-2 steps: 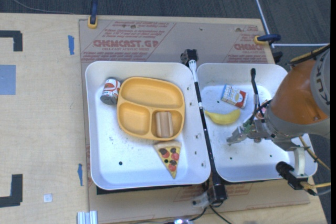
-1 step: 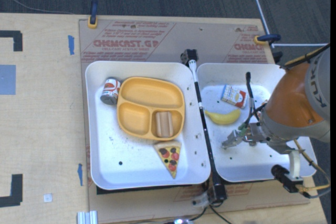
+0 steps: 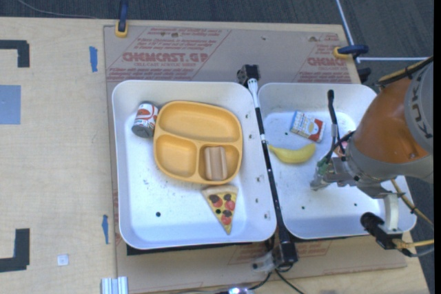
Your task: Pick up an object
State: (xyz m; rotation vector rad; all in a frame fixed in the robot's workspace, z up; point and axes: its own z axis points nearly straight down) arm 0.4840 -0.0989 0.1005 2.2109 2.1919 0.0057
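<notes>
The left-hand shallow white bin [image 3: 131,169] is holding four things. A small crushed red-and-white drink can [image 3: 144,120] is lying on its side near the upper left corner, just touching the rim of a yellow plastic tray with three compartments [image 3: 197,141]. A brown sausage-shaped block [image 3: 216,163] is sitting upright in the tray's lower right compartment; the other two compartments are showing bare plastic. A flat toy pizza slice with red and dark toppings [image 3: 224,207] is lying just below the tray, its point facing the bin's lower edge.

The right-hand shallow white bin [image 3: 324,220] is sitting beside the first, their rims meeting along a dark divider. A small red-and-white carton [image 3: 306,126] is lying in its upper part, and a yellow toy banana [image 3: 292,153] is lying just below it, curved ends turned up. Both are resting on the bin floor, untouched.

The grey arm with the orange band [image 3: 389,138] is reaching in from the right and hanging over this bin. Its two-finger gripper [image 3: 321,175] is hovering just right of the banana and apart from it. The fingers are too small and dark here to judge with certainty, so their spread cannot be told; nothing appears to be held between them.
</notes>
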